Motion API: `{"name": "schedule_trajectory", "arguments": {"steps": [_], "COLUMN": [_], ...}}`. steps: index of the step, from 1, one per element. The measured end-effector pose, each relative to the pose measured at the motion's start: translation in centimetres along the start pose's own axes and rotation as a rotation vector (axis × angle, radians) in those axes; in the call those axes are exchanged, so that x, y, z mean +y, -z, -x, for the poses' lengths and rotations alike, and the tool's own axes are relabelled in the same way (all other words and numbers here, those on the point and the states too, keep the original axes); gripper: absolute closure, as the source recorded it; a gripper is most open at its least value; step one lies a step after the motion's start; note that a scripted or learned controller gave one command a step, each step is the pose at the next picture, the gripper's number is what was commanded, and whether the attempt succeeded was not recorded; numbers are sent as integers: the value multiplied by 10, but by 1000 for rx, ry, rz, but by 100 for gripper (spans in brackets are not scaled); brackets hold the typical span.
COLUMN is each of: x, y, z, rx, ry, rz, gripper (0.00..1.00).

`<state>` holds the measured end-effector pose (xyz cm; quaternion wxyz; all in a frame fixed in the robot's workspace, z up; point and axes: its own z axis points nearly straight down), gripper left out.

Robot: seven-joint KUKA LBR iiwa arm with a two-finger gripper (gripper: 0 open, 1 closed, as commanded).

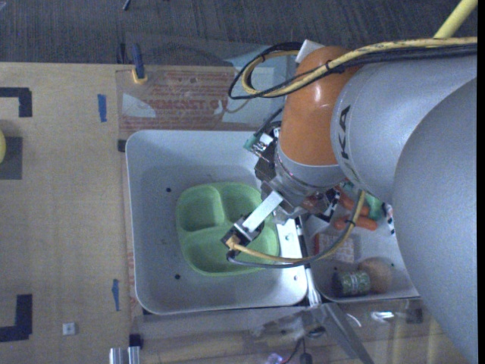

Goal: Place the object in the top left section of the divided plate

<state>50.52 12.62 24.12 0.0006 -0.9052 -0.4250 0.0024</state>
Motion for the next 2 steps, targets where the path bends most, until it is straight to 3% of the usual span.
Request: {"name": "schedule_trajectory", "arguments": {"steps": [1, 2], "x": [40, 40], "y": [-48, -48], "z": [-59, -59], "rx": [4, 4], "ry": [-379, -380], "rz": [1, 1], "gripper": [100, 0]}}
